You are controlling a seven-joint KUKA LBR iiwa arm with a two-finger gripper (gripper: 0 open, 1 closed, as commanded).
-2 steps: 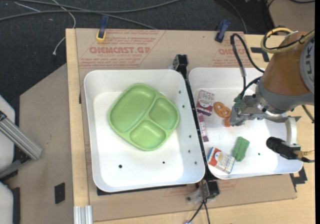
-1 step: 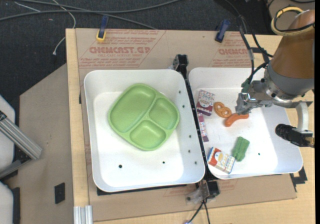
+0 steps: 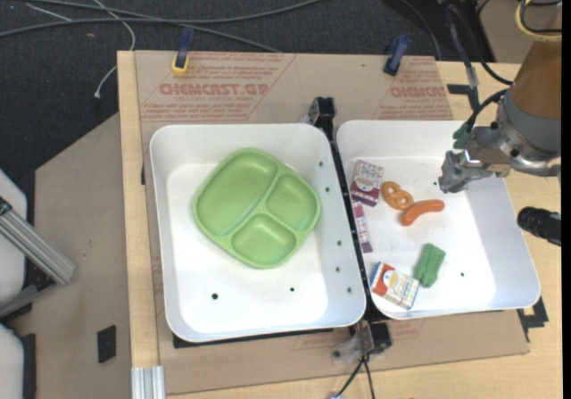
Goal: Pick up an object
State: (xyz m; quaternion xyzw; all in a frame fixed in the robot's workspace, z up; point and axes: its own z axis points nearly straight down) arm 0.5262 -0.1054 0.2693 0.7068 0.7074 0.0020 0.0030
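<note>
cardboard-topped bench [image 3: 223,85] bears two white bins [image 3: 178,165] on dark carpet [image 3: 71,49].

In the right bin [image 3: 500,290] lay an orange sausage [image 3: 421,211], an orange pretzel [image 3: 396,195], a green block [image 3: 429,264], a small card packet [image 3: 393,285] and a purple-and-white packet [image 3: 366,181].

Grey arm [image 3: 535,112] from the right, hand [image 3: 452,176] low, pointing left.

A green divided plate [image 3: 257,208] lies in the left bin [image 3: 178,299].
</note>
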